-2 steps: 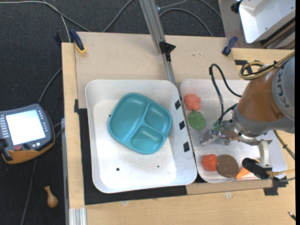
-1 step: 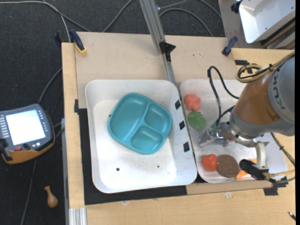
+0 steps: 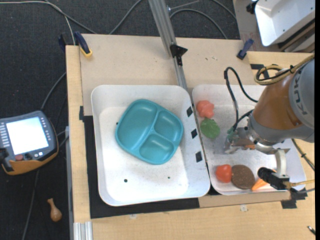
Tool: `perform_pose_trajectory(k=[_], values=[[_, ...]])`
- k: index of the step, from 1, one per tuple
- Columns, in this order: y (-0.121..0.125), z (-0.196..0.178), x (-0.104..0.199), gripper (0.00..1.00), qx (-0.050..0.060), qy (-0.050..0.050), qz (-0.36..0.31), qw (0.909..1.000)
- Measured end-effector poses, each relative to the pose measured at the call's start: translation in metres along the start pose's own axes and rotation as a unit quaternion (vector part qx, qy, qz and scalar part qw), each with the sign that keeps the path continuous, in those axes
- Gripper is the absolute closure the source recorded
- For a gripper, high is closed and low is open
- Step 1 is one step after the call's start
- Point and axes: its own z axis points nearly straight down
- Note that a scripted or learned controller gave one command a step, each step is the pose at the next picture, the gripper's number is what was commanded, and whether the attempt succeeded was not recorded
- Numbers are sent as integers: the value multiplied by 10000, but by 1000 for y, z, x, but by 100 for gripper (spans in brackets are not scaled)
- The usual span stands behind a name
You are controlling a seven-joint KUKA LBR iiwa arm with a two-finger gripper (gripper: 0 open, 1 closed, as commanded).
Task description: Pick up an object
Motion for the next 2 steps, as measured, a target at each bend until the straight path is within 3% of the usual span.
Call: perform_pose_trajectory(k=[2], values=[[2,-95,-9,100,6,7,-14,10000]])
